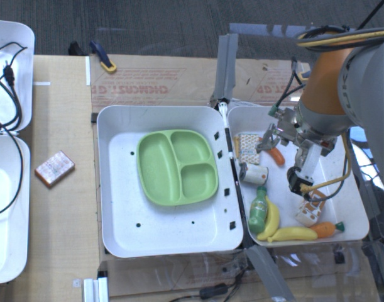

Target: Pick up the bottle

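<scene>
Looking down from the camera view:
Writing: a cardboard sheet [179,80] lies across the desk [60,106] at 12 o'clock of the left bin; red print on it appears to read "CHEMCAT", seen upside down, the rest too small to read.
Left bin [116,187]: white, shallow; a green divided plate [177,167] sits at its centre with bare floor all round it, widest toward 6 o'clock.
Right bin [355,219]: crowded along its 6 and 9 o'clock sides.
Bottle [258,208]: green, lying against the right bin's 9 o'clock wall, cap toward 12 o'clock, touching a banana [285,229] at its 4 o'clock.
Other contents: a white cup [253,173] at the bottle's 12 o'clock; a patterned packet [247,146] above that; a carrot [325,229] at the banana's 3 o'clock tip; a small printed carton [308,212], its print unreadable.
Arm [342,74]: enters from 3 o'clock, orange band over the bin's 1 o'clock corner.
Claw [273,145]: over the bin's upper middle, apart from the bottle, near an orange item [277,156]; whether clenched or released cannot be told.
Desk edge: a small box [54,168] lies at 9 o'clock of the left bin.
</scene>
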Controlling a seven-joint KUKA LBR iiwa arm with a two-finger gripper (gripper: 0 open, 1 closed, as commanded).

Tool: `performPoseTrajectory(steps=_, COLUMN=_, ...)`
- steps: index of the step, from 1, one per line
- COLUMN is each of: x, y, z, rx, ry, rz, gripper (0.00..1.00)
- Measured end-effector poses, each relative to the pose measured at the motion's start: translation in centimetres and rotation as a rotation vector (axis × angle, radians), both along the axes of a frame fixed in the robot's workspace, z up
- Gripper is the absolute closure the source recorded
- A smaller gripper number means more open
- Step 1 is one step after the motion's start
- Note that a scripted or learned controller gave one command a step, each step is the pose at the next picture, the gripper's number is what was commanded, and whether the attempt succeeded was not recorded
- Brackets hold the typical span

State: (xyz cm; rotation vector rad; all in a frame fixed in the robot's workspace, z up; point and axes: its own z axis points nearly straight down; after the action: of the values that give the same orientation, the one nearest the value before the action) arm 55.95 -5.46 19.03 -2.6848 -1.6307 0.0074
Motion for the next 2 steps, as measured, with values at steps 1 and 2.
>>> performPoseTrajectory(steps=1, x=-3.15, y=-8.04, z=-4.85, rx=0.001, ry=0.0, rz=0.036, gripper=0.0)
performPoseTrajectory(steps=2, x=-3.13, y=-8.02, z=-4.84, rx=0.001, ry=0.0, rz=0.036, gripper=0.0)
